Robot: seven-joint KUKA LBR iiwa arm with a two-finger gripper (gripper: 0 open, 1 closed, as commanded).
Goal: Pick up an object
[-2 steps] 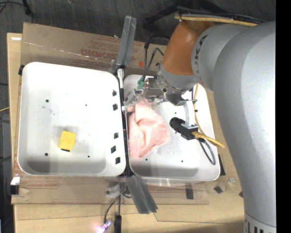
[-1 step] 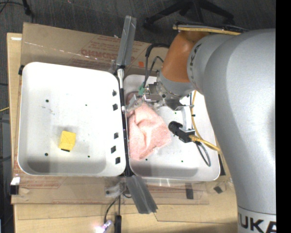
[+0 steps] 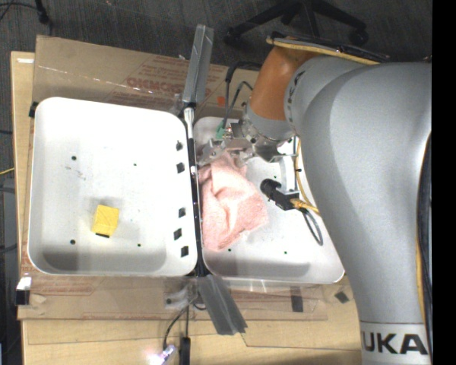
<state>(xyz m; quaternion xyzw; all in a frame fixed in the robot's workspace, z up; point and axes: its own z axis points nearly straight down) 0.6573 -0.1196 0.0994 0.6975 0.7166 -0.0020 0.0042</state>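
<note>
A crumpled pink cloth (image 3: 226, 200) lies in the left half of the right bin (image 3: 304, 261). A small yellow block (image 3: 106, 220) sits in the lower left part of the left bin (image 3: 68, 128). My gripper (image 3: 229, 144) is down in the right bin, at the cloth's upper edge, close to the wall between the bins. The grey arm with its orange band (image 3: 272, 86) reaches in from the right and hides the bin's right side. Whether the gripper touches the cloth is unclear.
A grey divider bar (image 3: 191, 128) runs between the two bins. A black cable with a connector (image 3: 281, 195) hangs from the arm over the right bin. Cardboard (image 3: 99, 67) lies under the bins, and a chair base (image 3: 304, 14) stands behind the bench.
</note>
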